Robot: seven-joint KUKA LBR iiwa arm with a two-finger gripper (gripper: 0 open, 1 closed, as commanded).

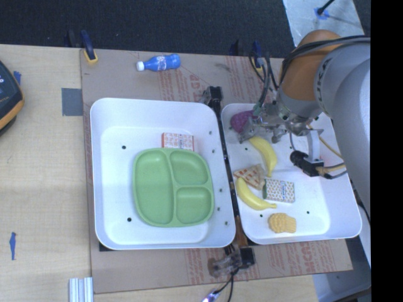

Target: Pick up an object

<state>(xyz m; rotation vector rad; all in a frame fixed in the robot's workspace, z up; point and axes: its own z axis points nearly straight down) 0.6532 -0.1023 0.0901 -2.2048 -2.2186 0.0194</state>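
The arm reaches in from the right and its gripper (272,123) hangs low over the far end of the right bin (343,222), so the step in hand looks like the approach to a grasp, nothing yet lifted. Whether its fingers stand wide or narrow cannot be told from this angle; the wrist and cabling hide them. The nearest candidates lie close under the tool: a purple object (240,121) at the bin's far left corner, and just beside it a yellow banana (265,152), curved, smooth and lying flat on the bin floor. Farther toward the camera sit a second banana (252,196), a waffle-like wedge (253,175), a small patterned packet (279,190) and a yellow corn-like piece (282,223). The next move probably calls for settling squarely over one item and closing across its narrow width; the banana's rounded skin could slip. The left bin (104,168) holds a green divided plate (172,186) and a small box (177,141).
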